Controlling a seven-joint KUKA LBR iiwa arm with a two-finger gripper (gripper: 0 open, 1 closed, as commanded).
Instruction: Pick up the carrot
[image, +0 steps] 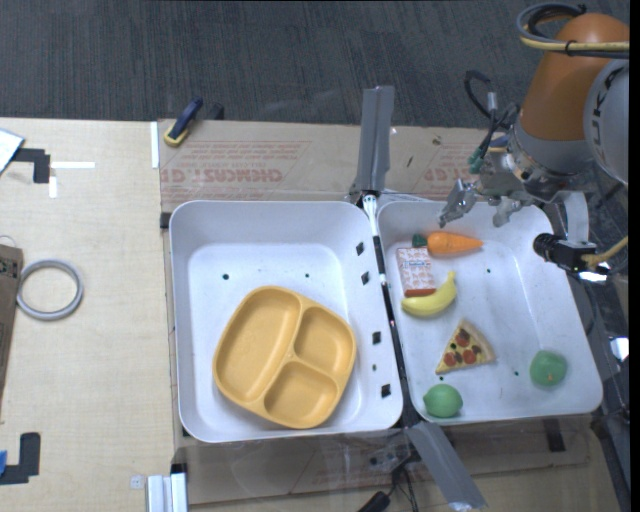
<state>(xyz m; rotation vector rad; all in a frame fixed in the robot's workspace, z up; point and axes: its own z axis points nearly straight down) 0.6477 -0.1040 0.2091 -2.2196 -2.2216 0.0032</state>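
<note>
Arm (575, 85) cut off by top and right edges.

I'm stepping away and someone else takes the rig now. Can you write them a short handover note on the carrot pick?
Pincer: hanging open above the far edge of the right bin, holding nothing.
Carrot: lying at the far end of the right bin, just below and slightly left of the pincer, next to the small red-and-white packet and the banana.
Done: the arm is positioned near the carrot.
Left: lower onto the carrot, close, and lift it out.
</note>
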